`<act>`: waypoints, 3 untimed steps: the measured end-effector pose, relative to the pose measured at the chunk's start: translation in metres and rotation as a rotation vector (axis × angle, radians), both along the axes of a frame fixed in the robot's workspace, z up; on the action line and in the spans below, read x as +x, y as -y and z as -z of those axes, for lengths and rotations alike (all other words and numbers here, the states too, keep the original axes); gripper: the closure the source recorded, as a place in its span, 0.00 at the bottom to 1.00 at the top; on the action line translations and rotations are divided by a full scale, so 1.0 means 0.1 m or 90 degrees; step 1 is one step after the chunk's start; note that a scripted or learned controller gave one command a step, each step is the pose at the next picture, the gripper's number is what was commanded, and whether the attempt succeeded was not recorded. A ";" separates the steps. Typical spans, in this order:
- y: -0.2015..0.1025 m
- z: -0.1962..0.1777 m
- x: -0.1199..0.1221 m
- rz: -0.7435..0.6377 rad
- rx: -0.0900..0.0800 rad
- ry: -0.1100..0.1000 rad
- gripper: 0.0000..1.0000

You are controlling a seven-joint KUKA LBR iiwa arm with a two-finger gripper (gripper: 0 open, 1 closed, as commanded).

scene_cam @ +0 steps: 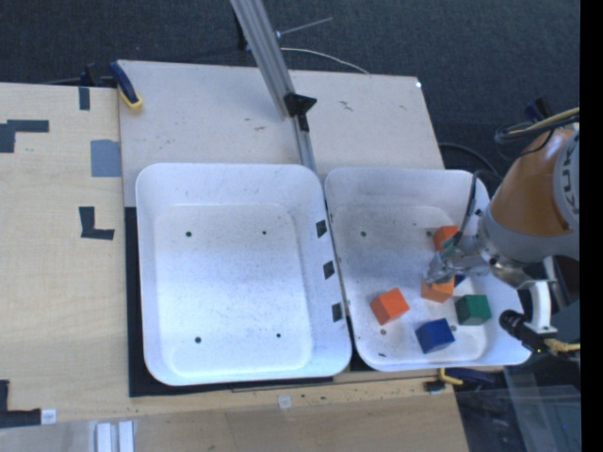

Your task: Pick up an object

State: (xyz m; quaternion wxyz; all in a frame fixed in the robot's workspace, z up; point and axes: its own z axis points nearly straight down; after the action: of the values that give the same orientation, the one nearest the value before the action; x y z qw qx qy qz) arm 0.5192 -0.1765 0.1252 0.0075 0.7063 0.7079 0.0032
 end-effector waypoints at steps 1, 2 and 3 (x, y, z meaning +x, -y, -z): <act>-0.35 -0.11 0.81 -0.003 0.003 -0.006 1.00; -0.32 -0.09 0.78 0.000 0.003 -0.011 0.00; -0.45 0.36 0.20 0.001 0.005 -0.016 0.00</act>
State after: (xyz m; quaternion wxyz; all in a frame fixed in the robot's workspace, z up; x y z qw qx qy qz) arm 0.5397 -0.1318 0.0888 -0.0041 0.7071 0.7071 -0.0027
